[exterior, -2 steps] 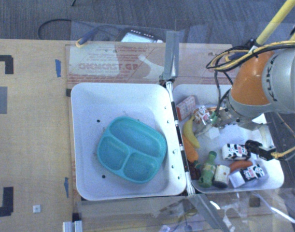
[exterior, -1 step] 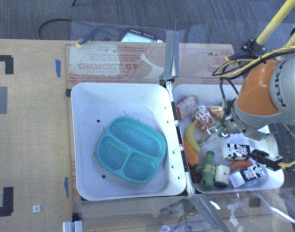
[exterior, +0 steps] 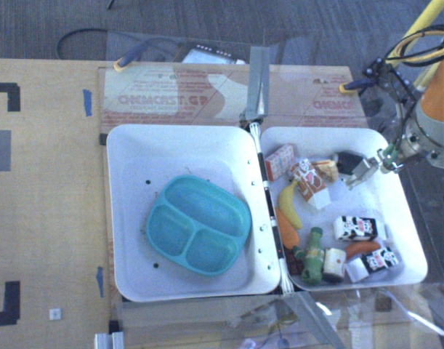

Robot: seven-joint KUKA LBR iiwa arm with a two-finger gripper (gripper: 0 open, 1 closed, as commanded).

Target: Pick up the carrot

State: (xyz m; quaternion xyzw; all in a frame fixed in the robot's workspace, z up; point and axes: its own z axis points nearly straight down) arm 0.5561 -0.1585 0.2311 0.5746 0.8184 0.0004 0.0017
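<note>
The tool [exterior: 358,174] hangs over the right bin's [exterior: 409,217] far right part, fingers slightly parted as far as the small view shows, nothing between them. Just beside it lies a black item [exterior: 347,161]. The carrot [exterior: 362,249] lies near that bin's front, between two cow-print cartons [exterior: 354,228] [exterior: 382,259]. The left bin [exterior: 127,158] holds a teal tray [exterior: 198,225].

Both bins [exterior: 127,144] were plain white. Left bin held a teal plate [exterior: 198,225]. Right bin: yellow banana [exterior: 288,205], two orange carrots, one by the divider [exterior: 287,231] and one near the front [exterior: 362,249]. Two white cartons with black cow patches [exterior: 354,228] [exterior: 382,259], a red-and-white carton [exterior: 280,161], a green bottle [exterior: 312,256]. Arm [exterior: 434,104] was grey with an orange band. Bench top [exterior: 47,195] tan, with blue tape bits [exterior: 87,102].
</note>
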